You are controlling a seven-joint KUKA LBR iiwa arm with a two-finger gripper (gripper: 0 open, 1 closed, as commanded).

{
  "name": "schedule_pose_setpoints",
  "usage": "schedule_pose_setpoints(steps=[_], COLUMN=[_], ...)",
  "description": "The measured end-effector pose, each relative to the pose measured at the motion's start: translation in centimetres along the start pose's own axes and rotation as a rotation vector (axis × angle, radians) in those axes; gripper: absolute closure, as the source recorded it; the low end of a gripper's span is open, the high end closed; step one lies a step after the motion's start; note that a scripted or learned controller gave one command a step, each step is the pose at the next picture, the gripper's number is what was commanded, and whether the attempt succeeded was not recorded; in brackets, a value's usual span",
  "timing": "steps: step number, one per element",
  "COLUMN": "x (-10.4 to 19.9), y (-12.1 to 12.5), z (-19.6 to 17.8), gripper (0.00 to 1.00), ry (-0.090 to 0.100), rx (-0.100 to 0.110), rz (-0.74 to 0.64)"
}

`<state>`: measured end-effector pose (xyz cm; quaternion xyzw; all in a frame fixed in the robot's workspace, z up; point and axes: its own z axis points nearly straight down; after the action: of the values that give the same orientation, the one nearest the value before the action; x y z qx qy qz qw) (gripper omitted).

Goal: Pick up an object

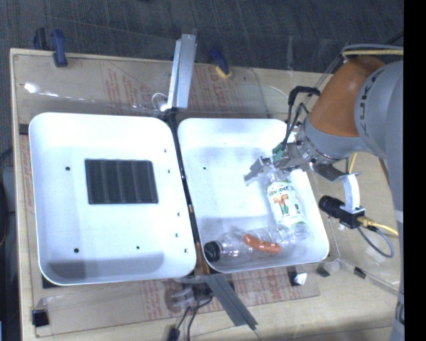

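My gripper (259, 169) hangs over the right bin (220, 130), near its right-hand middle, and stands open with nothing between its fingers. Just below and to the right of it lies a small white bottle (285, 203) with a green and orange label, against the bin's right wall. Along the bin's front wall lies a clear plastic bottle (252, 246) with a black cap (212, 250) and something orange inside. A dark grey ribbed rectangular slab (121, 181) lies flat in the middle of the left bin (57, 130).
A raised divider (183, 183) runs between the two bins. A metal upright (181, 69) stands behind them, and blue clamps (57, 42) sit on the bench's back edge. The right bin's left half is bare white floor.
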<state>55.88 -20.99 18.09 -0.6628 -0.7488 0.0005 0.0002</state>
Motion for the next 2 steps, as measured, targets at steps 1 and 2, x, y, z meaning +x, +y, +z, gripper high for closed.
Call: schedule_pose_setpoints(steps=[1,2], x=[0.06,0.15], y=[0.38,-0.05], z=[0.15,0.27], gripper=[0.00,0.00], ry=[-0.001,0.003], rx=[-0.002,0.003], rz=[-0.047,-0.077])
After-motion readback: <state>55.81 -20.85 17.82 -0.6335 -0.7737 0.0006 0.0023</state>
